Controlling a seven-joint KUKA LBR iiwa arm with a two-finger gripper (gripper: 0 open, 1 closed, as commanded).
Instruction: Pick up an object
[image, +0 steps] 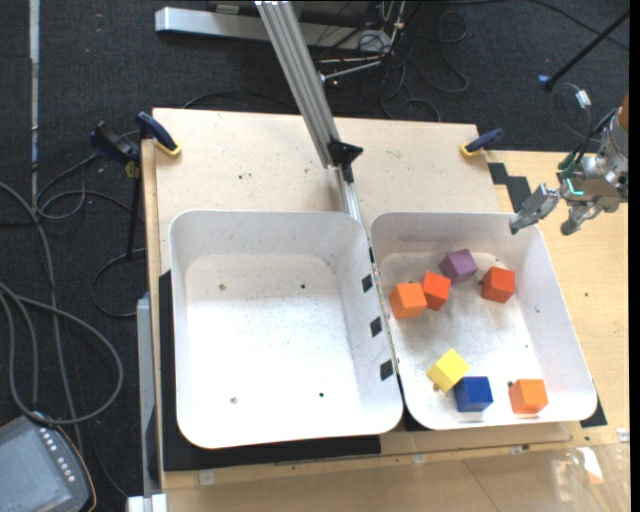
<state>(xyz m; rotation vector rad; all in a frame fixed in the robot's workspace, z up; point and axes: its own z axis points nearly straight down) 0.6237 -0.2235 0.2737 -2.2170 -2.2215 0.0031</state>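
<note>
The camera view looks down on a counter (260, 160) with two white bins side by side. The pincer (548, 217) hangs at the far right corner of the right bin (560, 330), just above its rim. Its two fingers (527, 214) are spread apart, with nothing between them.

All the blocks lie in the right bin, below and to the left of the pincer. The nearest one is a red block (498, 284), sitting alone with bare floor around it. Just past it is a purple block (460, 264), touching an orange block (436, 290) that touches another orange block (408, 299). These three make a short row that slants away from the pincer. Far from the pincer, by the near rim, sit a yellow block (447, 368) and a blue block (474, 393), touching at a corner, and an orange block (528, 396) just beside them. There is open floor in the middle of that bin.

The left bin (200, 300) is farthest from the pincer.
</note>
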